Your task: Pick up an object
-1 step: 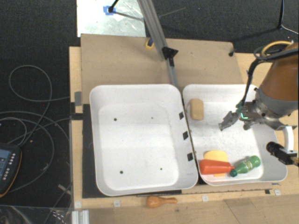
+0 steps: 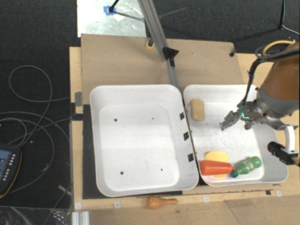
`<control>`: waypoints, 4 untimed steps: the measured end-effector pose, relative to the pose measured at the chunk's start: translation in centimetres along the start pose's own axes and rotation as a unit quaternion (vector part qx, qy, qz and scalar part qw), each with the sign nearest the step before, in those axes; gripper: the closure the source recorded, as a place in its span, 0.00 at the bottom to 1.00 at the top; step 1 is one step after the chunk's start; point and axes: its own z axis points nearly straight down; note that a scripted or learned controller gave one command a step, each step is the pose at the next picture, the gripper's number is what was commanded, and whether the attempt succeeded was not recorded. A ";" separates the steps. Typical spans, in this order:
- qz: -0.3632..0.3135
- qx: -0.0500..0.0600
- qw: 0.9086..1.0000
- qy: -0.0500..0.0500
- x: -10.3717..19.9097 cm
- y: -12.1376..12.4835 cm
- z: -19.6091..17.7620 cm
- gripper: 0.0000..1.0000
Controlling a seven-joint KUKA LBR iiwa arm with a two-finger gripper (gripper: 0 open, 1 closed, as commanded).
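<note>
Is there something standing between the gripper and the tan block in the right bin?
Nothing visible does. The gripper hangs over bare white floor of the right bin, and the tan block lies apart to its left. The other things lie together at the near wall.

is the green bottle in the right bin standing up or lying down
Lying down. The green bottle rests on its side on the floor of the right bin, near the front edge, its narrow end pointing at the orange block beside it.
</note>
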 end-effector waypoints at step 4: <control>0.001 -0.001 1.000 0.000 -0.8 -0.6 9.4 1.00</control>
